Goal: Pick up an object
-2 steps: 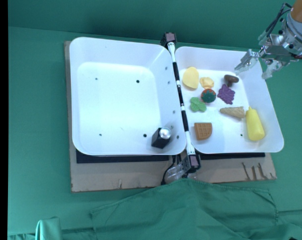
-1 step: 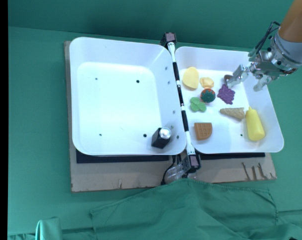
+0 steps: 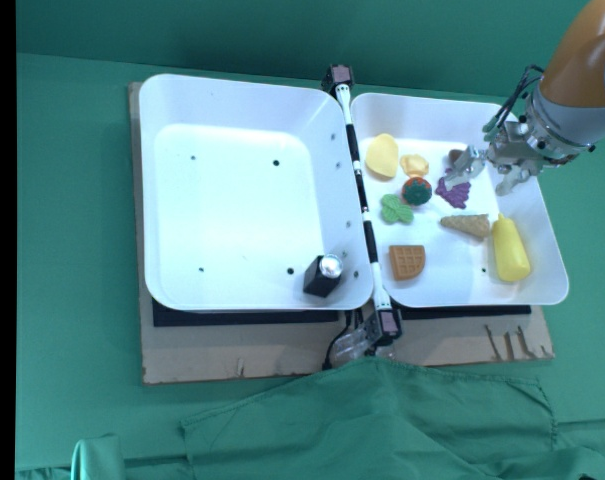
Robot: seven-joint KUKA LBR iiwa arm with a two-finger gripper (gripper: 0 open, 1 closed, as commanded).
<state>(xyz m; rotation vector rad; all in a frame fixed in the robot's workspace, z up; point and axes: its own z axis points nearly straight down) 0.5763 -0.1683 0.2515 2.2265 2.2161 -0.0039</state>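
My gripper (image 3: 487, 168) hangs over the far right part of the right bin (image 3: 552, 290), at the end of the grey arm with its orange band (image 3: 592, 38). From this slanted overhead view I cannot tell what state the gripper is in, and I see nothing held in it.

I take the purple grape cluster (image 3: 453, 191) as my landmark; it lies just below and to the left of the gripper and is the nearest thing to pick. It looks like a small plastic toy: light, stiff, a little lumpy, probably slippery on its smooth beads. I judge the best hold to be across its narrow width, near the middle.

Left of the grapes sits a red and green round piece (image 3: 416, 190), then a green leafy piece (image 3: 396, 208). Beyond those, farther up, lie a small orange piece (image 3: 414, 164) and a yellow rounded piece (image 3: 382, 156). Just below the grapes is a tan wedge (image 3: 467, 226), with a yellow corn-like piece (image 3: 510, 250) to its right and an orange waffle (image 3: 407, 261) to its lower left.

The bin floor is smooth, white and shallow, so toys may slide when nudged. Well left of the grapes, the left bin (image 3: 162, 108) bears a small black block with a silver top (image 3: 323, 274). Both bins rest on cardboard (image 3: 182, 353) over green cloth (image 3: 72, 218).
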